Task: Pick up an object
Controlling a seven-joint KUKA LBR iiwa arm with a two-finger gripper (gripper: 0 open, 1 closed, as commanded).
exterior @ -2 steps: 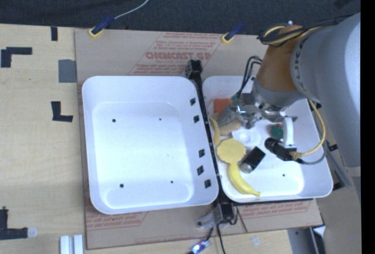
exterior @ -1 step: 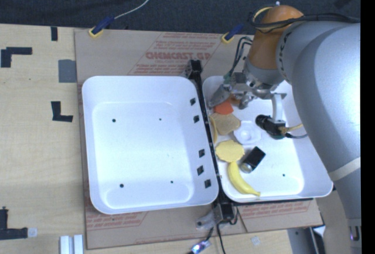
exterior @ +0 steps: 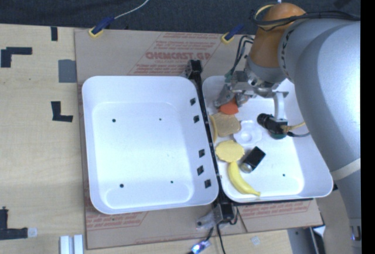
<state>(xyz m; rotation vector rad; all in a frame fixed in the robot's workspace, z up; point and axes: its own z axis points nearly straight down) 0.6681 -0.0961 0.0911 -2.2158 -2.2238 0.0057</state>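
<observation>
End effector point(exterior: 225, 96) low over right bin point(exterior: 304, 179), near its upper left corner, just above orange-red object point(exterior: 229, 108); grip state impossible to tell. Below that: tan flat piece point(exterior: 225, 125), yellow round piece point(exterior: 229, 151), banana point(exterior: 238, 181), black block point(exterior: 252, 159). Left bin point(exterior: 140, 141) beside it. 2 bins on counter point(exterior: 35, 129).

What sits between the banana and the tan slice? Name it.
In the camera view, a round yellow piece lies between the banana and the tan slice.

Left bin point(exterior: 140, 141) wide open; right bin point(exterior: 293, 182) crowded at left wall w/ banana point(exterior: 240, 181), tan bread slice point(exterior: 225, 125).
</observation>
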